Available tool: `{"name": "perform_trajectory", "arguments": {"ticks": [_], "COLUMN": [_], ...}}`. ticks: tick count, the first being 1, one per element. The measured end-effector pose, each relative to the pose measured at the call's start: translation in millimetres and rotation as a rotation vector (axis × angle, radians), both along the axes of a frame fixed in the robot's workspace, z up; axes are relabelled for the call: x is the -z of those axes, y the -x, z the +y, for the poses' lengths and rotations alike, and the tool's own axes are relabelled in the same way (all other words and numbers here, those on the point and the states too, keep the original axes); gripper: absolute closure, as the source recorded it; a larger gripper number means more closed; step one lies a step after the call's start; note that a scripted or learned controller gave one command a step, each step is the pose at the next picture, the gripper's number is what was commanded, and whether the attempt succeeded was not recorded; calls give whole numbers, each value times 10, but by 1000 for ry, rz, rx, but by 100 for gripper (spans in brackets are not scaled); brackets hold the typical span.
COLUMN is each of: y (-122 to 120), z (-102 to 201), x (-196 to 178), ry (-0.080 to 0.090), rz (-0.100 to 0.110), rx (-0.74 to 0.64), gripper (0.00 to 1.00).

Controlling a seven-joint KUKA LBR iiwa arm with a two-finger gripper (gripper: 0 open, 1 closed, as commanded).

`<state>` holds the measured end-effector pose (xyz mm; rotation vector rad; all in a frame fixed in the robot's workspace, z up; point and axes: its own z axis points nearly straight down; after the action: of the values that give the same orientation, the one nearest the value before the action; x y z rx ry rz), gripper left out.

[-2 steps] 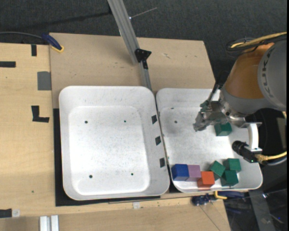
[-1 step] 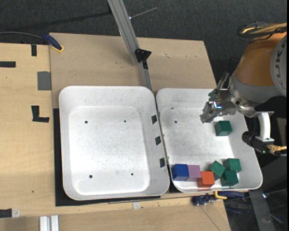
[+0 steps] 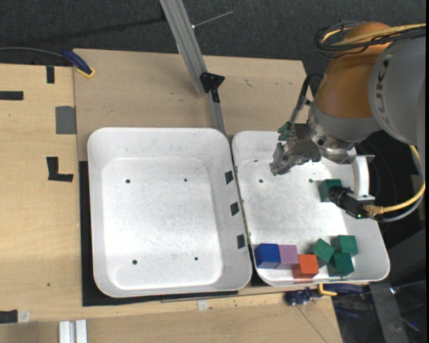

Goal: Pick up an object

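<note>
The left bin [image 3: 161,209] is sitting on the tan desk [image 3: 28,213], a shallow tray of smooth white plastic with rounded corners and a faintly speckled floor. Beside it, touching along the middle edge, the right bin [image 3: 286,206] is carrying the objects: a blue cube [image 3: 268,254], a pale purple block [image 3: 288,254], an orange cube [image 3: 307,264] and three green blocks [image 3: 334,254] clustering along the near wall, all matte and hard-edged. A lone green block [image 3: 331,189] is lying further back by the right wall. The gripper [image 3: 284,159] is hanging over bare floor at the bin's far end, well apart from every block; whether it is spread or closed, I cannot tell. The lone green block looks the cleanest target, since the crowded ones are risking a jammed descent.
</note>
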<state>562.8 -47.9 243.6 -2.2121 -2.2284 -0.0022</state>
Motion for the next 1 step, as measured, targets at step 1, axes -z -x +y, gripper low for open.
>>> {"name": "perform_trajectory", "arguments": {"ticks": [1], "y": [-58], "z": [550], "x": [-50], "ry": [1], "rz": [1], "rx": [0], "gripper": [100]}}
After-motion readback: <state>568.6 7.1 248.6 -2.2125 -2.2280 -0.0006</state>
